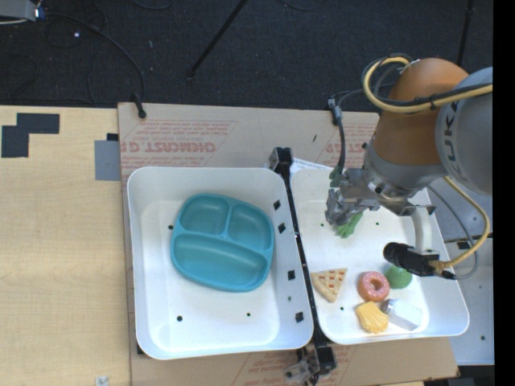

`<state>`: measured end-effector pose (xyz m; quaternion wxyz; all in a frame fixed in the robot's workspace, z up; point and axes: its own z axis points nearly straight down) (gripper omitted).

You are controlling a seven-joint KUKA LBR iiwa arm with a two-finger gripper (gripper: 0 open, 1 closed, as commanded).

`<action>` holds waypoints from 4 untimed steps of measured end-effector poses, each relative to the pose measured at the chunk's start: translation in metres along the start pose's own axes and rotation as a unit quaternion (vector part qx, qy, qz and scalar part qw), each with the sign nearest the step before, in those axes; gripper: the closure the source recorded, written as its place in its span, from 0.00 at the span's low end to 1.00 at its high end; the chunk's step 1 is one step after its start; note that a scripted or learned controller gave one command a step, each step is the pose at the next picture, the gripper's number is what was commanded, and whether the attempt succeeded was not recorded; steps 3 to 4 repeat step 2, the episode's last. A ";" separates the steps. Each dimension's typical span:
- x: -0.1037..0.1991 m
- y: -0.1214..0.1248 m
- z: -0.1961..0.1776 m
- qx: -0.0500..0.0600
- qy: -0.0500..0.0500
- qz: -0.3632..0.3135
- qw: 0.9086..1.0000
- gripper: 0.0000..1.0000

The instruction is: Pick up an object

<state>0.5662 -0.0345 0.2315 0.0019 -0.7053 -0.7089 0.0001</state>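
My gripper [344, 214] sits low in the right bin [451, 316], its fingers pinching a green toy [349, 227] (long axis running near-left to far-right) that pokes out just below.

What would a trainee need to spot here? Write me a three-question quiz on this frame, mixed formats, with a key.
1. True or false: the teal divided plate lies in the right bin.
2. Which item lies nearest the divider between the bins? A) pink donut B) waffle wedge C) green ball
3. Fill in: the gripper is low over a ____ coloured item in the right bin.

Key: 1 false, it lies in the left bin. 2 B. 3 green.
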 end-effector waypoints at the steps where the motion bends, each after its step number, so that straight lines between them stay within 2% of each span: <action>1: 0.045 -0.001 0.001 0.001 0.000 0.000 1.000 1.00; 2: 0.098 0.017 0.001 0.000 -0.001 0.000 1.000 1.00; 4: 0.098 0.017 0.001 0.000 -0.001 0.000 1.000 1.00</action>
